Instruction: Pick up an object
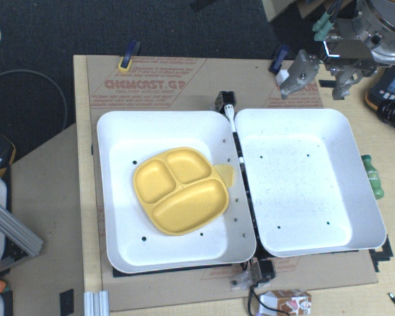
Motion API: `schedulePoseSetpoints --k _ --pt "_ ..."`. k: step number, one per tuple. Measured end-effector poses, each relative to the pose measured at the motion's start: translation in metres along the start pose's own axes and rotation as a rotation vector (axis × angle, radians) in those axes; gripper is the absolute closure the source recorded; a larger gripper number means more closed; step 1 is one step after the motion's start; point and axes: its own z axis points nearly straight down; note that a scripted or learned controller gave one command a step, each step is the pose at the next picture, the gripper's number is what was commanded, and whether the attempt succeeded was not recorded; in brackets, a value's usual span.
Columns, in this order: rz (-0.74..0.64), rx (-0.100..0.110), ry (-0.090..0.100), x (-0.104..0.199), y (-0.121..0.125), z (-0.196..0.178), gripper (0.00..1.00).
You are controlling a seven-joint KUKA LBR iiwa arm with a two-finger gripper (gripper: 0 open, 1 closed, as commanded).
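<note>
A yellow divided plate (180, 191) with three compartments lies flat in the left white bin (118, 143), near its middle. My gripper (319, 79) hangs at the upper right, above the far edge of the right bin (329, 137). Its two grey fingers (297, 74) are spread apart with nothing between them. The gripper is well away from the plate, up and to the right of it.
The two bins sit side by side on a cardboard sheet (151, 78). Blue clamps (128, 55) hold the sheet's far edge. A green object (372, 176) lies just right of the right bin. Cables and a small device (283, 303) sit at the front.
</note>
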Motion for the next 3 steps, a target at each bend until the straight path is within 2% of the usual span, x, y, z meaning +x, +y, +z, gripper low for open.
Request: schedulePoseSetpoints --k 1,2,3 --pt "0.003 0.020 -0.002 0.041 -0.039 0.018 0.00" --pt "0.008 0.015 -0.003 0.039 -0.037 0.007 1.00" --pt "0.010 0.028 -0.006 0.047 -0.041 0.108 1.00"
